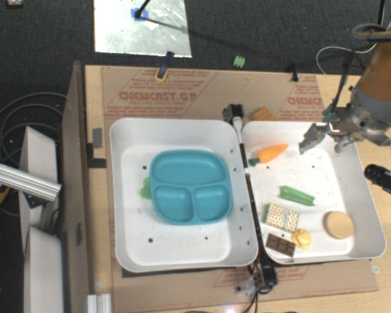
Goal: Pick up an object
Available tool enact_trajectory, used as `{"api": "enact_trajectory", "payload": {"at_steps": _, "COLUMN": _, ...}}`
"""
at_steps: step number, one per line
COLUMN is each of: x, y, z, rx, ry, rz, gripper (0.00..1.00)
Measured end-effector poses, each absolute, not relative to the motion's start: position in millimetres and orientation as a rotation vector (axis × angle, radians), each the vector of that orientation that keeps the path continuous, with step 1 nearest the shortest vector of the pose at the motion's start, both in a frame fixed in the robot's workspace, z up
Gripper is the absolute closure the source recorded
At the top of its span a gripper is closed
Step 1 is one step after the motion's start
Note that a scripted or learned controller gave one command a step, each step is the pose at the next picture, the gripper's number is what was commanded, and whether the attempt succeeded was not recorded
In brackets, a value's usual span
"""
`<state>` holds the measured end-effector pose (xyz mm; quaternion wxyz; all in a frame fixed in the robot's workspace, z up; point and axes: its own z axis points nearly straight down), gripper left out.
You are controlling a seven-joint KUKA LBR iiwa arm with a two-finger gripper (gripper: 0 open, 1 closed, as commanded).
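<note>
tool (pixel 327 135) spread, nothing between fingers, over right bin (pixel 368 204) top edge | step: approach (my read) | nearest target carrot (pixel 272 152) just left of tool; next: shift left, descend, close | also green piece (pixel 296 195), round biscuit (pixel 339 225), checkered block (pixel 282 217) | bin divider close behind carrot, blue tray (pixel 190 186) in left bin

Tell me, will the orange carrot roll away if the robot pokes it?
Probably a little. The carrot looks round and tapered, so it would likely roll in a curve, not straight. It looks like smooth plastic, so it may slip on the right bin floor. It seems stiff and light, and the bin wall beside it should stop it.
</note>
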<state>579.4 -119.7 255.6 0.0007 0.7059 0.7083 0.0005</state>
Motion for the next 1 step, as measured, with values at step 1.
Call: {"api": "enact_trajectory", "payload": {"at_steps": 1, "x": 551.1, "y": -109.3, "z": 159.5, "rx": 2.225, "ry": 2.227, "rz": -0.006, "gripper": 0.00}}
